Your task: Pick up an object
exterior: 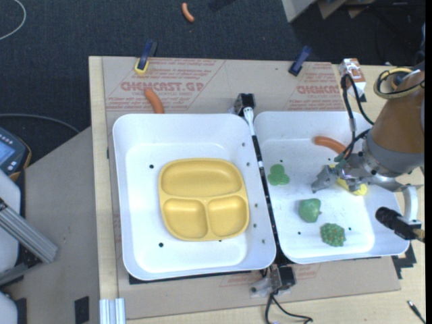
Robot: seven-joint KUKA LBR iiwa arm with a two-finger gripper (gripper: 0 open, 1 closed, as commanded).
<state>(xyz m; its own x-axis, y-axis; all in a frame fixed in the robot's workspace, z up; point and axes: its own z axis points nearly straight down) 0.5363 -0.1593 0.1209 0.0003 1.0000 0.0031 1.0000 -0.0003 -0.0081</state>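
- Worktop (202, 73): brown board surface carrying two shallow white bins side by side; black clamp fitting at the near edge between the bins
- Left bin (135, 201): holds a yellow divided plate (204, 198) lying flat near its middle, one long compartment toward the far side and two smaller ones toward the near side
- Right bin (290, 241), near edge: dark green broccoli piece (333, 234) near the near right corner
- Just beyond it, a rounder light green object (310, 210), apart from the broccoli
- Farther in, by the bin's left wall: a smaller green leafy piece (277, 175)
- End effector (337, 177): low over the right half of the right bin, on the grey arm (398, 133) with orange band that comes in over the bin's right edge; a grey finger points left toward the bin's middle; a small yellow object (358, 188) sits right against the finger assembly; cannot tell whether it is gripped, and cannot tell how wide the opening is
- Right bin, far side: orange sausage-shaped item (329, 142) lying near the far wall, just beyond the end effector
- Worktop, far left: a second orange sausage (154, 100) on the board outside the left bin's far edge
- Far edge of worktop: a yellow-and-blue clamp (144, 58) and a blue clamp (300, 61)
- Floor (101, 12) beyond the worktop: a third small orange piece (187, 11)
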